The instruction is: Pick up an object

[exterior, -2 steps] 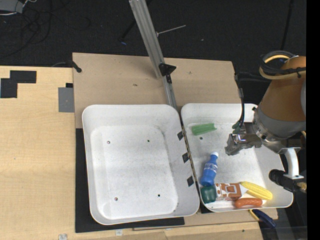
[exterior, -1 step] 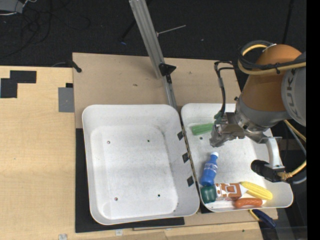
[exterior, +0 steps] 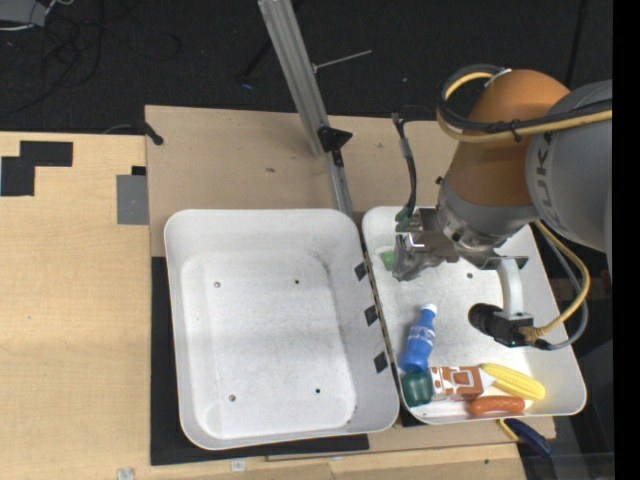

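The grey two-finger gripper (exterior: 405,258) hangs low at the far left corner of the right-hand shallow white plastic bin (exterior: 560,393), beside something small and green; whether its fingers are spread or pressed I cannot tell. The pickable things crowd the bin's near edge: a blue plastic bottle (exterior: 420,336), an orange-and-white carton (exterior: 458,380), a yellow toy corn cob (exterior: 513,380) and a red sausage-shaped toy (exterior: 495,405). That leaves bare floor mid-bin, though the near wall hems them in.

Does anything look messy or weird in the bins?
Nothing looks broken or spilled. The toys are all bunched along the near edge of the right bin: a blue bottle lying on its side, a yellow corn cob and a red sausage. The gripper is at that bin's far left corner.
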`<state>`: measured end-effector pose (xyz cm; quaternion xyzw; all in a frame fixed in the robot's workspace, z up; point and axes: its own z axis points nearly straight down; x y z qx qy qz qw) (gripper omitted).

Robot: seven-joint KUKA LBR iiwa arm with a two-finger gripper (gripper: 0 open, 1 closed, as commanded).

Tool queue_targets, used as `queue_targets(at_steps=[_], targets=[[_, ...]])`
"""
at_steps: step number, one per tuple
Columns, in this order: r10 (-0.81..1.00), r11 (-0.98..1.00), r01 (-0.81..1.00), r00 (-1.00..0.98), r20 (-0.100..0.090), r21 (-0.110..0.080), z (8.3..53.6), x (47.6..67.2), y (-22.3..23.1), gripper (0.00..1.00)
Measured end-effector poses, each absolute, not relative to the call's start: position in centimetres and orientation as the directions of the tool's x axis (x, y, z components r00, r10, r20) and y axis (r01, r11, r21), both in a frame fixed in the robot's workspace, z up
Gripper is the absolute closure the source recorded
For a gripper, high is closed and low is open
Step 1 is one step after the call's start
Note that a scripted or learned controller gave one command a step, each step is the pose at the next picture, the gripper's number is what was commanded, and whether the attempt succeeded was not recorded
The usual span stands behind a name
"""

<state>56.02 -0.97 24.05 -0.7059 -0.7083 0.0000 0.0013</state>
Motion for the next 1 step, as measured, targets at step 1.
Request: queue_targets(at_steps=[1], targets=[[1.000, 0.005, 1.000, -0.005, 0.002, -0.002, 24.32, 57.93, 4.22, 1.00]])
